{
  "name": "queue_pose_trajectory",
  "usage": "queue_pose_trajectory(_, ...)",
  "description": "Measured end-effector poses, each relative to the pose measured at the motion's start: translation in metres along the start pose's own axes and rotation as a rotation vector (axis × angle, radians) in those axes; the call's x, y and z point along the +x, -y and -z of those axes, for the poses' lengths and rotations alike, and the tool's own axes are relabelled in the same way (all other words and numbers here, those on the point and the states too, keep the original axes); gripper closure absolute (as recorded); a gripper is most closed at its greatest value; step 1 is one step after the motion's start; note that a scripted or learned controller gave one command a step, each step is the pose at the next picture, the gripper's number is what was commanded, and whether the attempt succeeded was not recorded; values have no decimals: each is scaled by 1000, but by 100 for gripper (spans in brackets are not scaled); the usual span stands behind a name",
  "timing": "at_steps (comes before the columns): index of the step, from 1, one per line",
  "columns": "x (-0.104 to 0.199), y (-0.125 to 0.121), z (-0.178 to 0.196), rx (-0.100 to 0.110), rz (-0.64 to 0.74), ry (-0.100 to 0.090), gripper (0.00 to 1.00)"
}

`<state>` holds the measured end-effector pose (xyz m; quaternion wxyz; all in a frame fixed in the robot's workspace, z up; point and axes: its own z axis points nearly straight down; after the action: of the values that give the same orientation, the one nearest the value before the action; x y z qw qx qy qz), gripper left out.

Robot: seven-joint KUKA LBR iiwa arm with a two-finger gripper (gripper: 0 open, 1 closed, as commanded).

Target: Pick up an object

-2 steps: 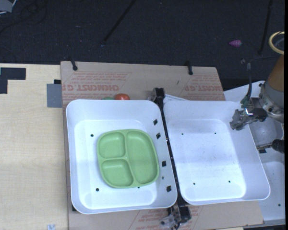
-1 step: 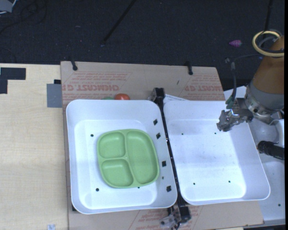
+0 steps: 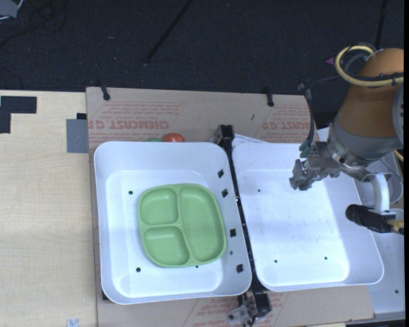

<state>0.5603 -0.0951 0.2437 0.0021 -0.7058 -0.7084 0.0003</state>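
At the far left of the frame is the light wooden bench (image 3: 34, 216). It has a few dark squares on it near the upper left.

Next come two white bins, side by side. They sit on one brown cardboard sheet (image 3: 191, 118), maybe so they stay in one spot for the arm.

The left bin (image 3: 112, 251) holds one green plate (image 3: 181, 225). The plate has three little sections and lies flat in the middle of the bin. It is the one thing here that the arm could pick up, so I think it is the thing for the task. It is flat and wide, so I think it would be hard to pinch.

Just behind the left bin, at its top edge, one small red and orange thing (image 3: 172, 138) peeks out. I cannot tell what it is.

The right bin (image 3: 313, 251) has only tiny dark specks on its floor.

At the right of the frame is the one arm. Its gripper (image 3: 302, 180) hangs over the upper part of the right bin, well apart from the green plate. The gripper is small and dark, and I cannot tell if it is wide or narrow. I see nothing held in it. To get the plate, I think the arm must go left, across to the other bin.
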Motion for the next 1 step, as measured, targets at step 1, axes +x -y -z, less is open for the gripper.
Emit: queue_pose_trajectory(1,54,20,-12,3,-1,0,100)
